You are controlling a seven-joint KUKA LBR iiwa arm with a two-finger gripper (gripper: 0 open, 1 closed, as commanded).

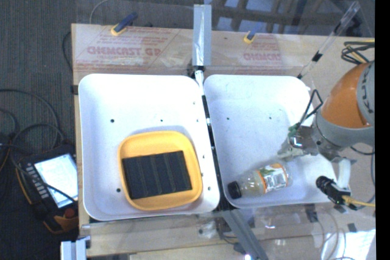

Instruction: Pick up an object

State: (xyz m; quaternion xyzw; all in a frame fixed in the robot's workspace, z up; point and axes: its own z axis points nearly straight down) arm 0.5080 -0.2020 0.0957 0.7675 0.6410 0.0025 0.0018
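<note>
A small clear bottle (pixel 261 181) with a black cap and an orange label lies on its side near the front edge of the right bin (pixel 250 112), cap pointing left. A yellow tray (pixel 159 170) holding a black ridged pad rests in the front half of the left bin (pixel 122 100). My gripper (pixel 297 144) hangs over the right side of the right bin, just above and to the right of the bottle. The grey wrist and orange band (pixel 344 103) hide much of it. Nothing shows in its grasp.
The two bins meet at a raised rim (pixel 206 131) down the middle. Cables (pixel 314 103) run from the wrist over the right bin's far corner. A black fitting (pixel 332 187) juts out at the right bin's front right corner.
</note>
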